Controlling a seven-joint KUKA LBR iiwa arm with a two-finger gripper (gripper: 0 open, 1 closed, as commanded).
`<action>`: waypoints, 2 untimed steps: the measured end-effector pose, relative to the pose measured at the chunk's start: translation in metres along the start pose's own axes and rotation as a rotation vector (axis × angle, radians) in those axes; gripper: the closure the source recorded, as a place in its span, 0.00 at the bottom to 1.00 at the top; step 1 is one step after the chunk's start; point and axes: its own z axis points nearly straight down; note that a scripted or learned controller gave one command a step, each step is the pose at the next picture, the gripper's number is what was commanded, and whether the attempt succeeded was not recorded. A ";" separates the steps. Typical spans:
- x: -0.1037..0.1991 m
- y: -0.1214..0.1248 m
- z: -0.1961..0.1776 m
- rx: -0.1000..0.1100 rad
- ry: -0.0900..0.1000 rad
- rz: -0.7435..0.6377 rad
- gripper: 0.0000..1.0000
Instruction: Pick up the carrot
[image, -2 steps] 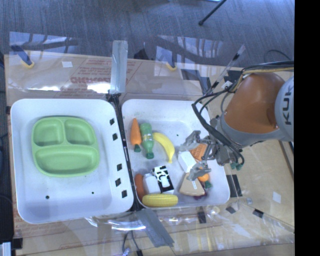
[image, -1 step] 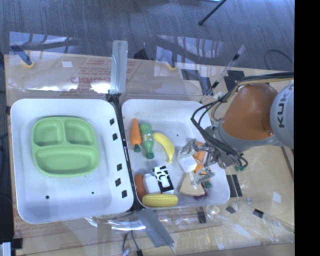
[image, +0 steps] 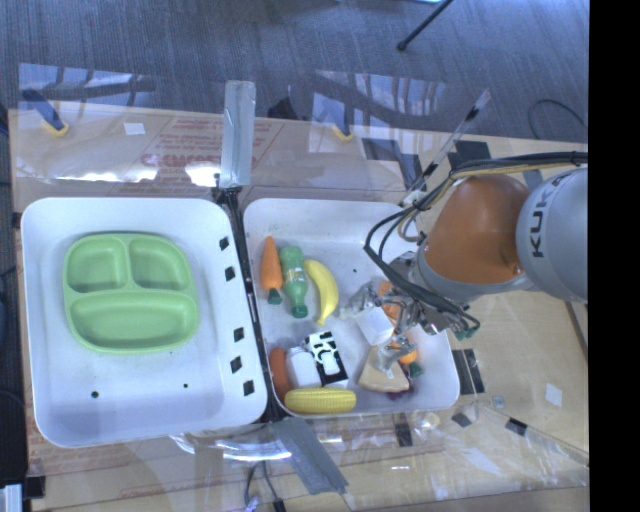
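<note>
The orange, tapered plastic carrot (image: 271, 268) lies in the right-hand shallow white bin (image: 352, 213), close against that bin's left wall, beside the divider between the two bins. Its long axis runs roughly from the far side of the bench toward the near side, parallel to the wall, with the narrower end nearer the camera. A green plastic bottle (image: 294, 281) lies just beside it on its right, and a yellow plastic banana (image: 322, 288) lies beyond the bottle.

The two-finger gripper (image: 398, 322) sits low over the right portion of the same bin, among a cluster of small mixed items near a tan wedge-shaped piece (image: 384, 375). Cables and the wrist housing obscure the fingertips; whether the claw is spread or pressed together cannot be determined.

From the gripper, the carrot lies toward the view's left and slightly farther from the camera, across the bottle and banana. The approach probably requires a leftward traverse, with the fingers closing across the carrot's short axis.

The left-hand bin (image: 40, 330) holds a green compartmented plate (image: 129, 291).
</note>
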 end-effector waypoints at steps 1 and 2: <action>-0.003 0.001 -0.010 0.002 -0.002 -0.008 1.00; -0.009 -0.005 -0.069 0.002 0.000 0.019 1.00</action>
